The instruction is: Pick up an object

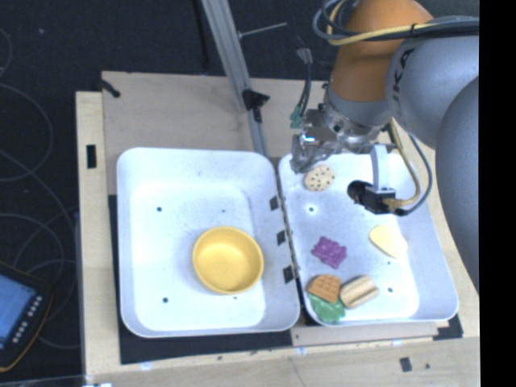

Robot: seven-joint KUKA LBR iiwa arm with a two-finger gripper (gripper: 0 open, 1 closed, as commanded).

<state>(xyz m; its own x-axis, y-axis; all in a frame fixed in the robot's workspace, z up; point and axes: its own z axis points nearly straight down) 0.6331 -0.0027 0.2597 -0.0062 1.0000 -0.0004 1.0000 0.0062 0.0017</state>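
Looking down from my screen, I see two white bins side by side on the bench. The left bin [145, 192] has a yellow bowl [228, 259] sitting in it, open side up, toward the front.

The right bin [427, 293] has the small things. A round cookie [319, 177] with dark dots lies at the far end, close to the wall between the bins. A purple toy [329, 251] lies near the middle. A pale yellow wedge [388, 240] lies to its right, apart from it. At the front edge, a waffle [324, 287] touches a bread roll [358, 291], and a green thing [329, 311] peeks out from under them.

The arm [379, 39] comes in from the right. Its gripper [305, 153] hangs over the far end of the right bin, just beside the cookie. I cannot tell how wide the gripper is, or if it touches the cookie. I see nothing held in it.
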